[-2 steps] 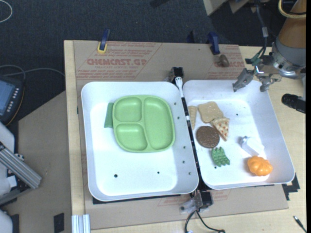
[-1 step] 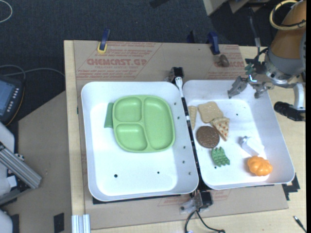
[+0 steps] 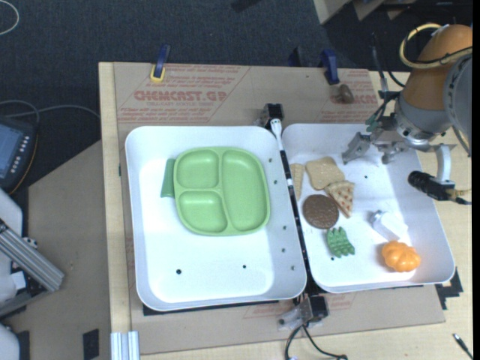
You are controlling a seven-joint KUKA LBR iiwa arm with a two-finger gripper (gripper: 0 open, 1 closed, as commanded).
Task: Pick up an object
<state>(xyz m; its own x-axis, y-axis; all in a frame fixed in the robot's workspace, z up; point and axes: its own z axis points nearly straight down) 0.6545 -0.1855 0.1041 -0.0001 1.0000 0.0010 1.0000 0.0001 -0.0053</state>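
Observation:
My gripper [image 3: 373, 150] hangs over the far part of the right bin [image 3: 431, 223], open, its grey fingers spread with nothing between them. Just left of and nearer than it lie tan bread slices [image 3: 324, 172]. A waffle-like wedge [image 3: 343, 197] and a round brown cookie [image 3: 321, 211] lie nearer the camera. Closer to the front edge are a green leafy piece [image 3: 340, 242], a small white and grey object [image 3: 381, 222] and an orange pumpkin-like toy [image 3: 399, 256].
A green divided plate [image 3: 221, 190] lies in the left bin [image 3: 150, 246], with a darker green thing sticking out from under its left side. A black divider with a cable [image 3: 285, 178] runs between the bins. Clamps [image 3: 159, 64] hold the cardboard at the back.

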